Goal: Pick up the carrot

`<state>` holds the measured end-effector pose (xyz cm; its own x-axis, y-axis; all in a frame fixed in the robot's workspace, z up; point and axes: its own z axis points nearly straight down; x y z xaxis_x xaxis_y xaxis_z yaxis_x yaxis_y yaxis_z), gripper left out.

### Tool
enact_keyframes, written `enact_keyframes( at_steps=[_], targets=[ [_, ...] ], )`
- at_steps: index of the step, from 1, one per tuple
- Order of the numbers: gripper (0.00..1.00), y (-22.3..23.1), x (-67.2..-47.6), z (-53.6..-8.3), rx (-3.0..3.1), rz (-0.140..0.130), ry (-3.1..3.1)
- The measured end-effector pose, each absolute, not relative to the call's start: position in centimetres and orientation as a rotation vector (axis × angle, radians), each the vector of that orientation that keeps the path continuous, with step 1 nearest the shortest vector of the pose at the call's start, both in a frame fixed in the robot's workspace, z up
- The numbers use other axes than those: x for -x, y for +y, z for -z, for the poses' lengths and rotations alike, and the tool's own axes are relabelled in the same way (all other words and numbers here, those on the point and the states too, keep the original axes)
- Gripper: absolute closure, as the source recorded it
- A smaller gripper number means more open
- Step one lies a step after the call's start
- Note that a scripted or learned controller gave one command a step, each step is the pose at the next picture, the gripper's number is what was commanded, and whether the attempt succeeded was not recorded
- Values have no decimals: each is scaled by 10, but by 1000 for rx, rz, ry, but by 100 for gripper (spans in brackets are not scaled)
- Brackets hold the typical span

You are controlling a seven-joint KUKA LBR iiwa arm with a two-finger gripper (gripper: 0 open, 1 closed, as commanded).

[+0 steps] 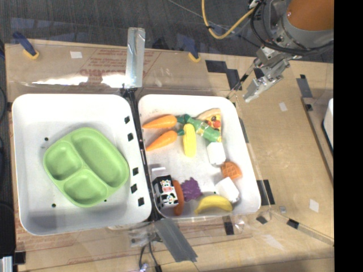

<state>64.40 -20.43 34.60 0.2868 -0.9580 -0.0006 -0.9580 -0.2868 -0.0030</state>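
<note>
2 carrots point(160, 130) – corn point(189, 140) beside, gripper point(256, 88) above bin corner

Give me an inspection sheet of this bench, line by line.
Surface: bench with two white bins; right bin holds the food.
Job's things: two carrots, side by side at the right bin's upper left.
Clutter: corn, pizza slice, banana, grapes; green tray in left bin.
Grippers: gripper above the right bin's upper right corner, holding nothing.
Cables: yellow cable by the arm.
Surroundings: dark floor.
</note>
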Motion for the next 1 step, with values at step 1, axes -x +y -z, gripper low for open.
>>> enact_keyframes(
  at_steps=[1],
  targets=[
    [100,-201,-647,-306,2558,-8,1824]
  ],
)
